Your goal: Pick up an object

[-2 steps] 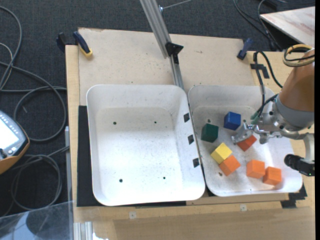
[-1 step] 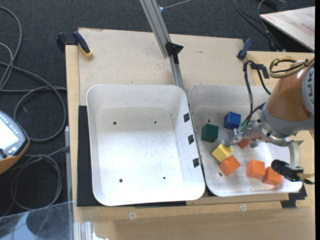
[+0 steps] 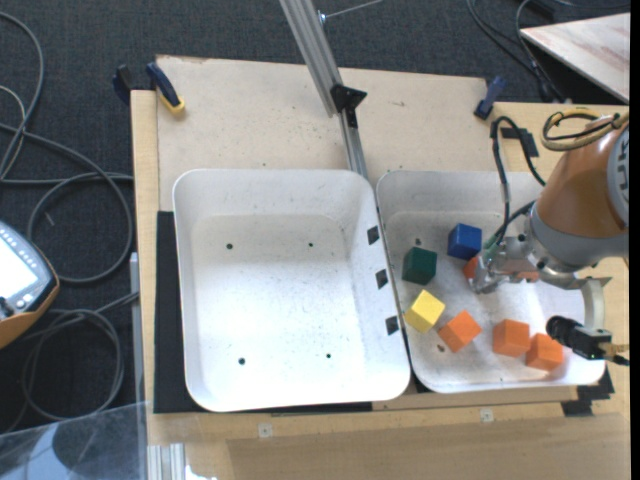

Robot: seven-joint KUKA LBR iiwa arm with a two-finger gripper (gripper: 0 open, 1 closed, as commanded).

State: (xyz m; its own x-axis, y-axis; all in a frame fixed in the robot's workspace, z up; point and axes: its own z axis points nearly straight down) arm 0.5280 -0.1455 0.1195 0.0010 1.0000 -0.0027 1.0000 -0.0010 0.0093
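No text, label, brand, number or sign can be read anywhere; the device screen (image 3: 18, 268) beyond the worktop's left edge is too blurred.

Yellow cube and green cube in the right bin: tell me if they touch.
Apart. The camera view shows a strip of white bin floor between the yellow cube and the green cube above it.

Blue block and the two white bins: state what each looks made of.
Blue block: likely painted wood or plastic; flat matte colour, crisp edges. Left bin and right bin: probably moulded plastic; thin rounded rims, smooth, slightly glossy white.
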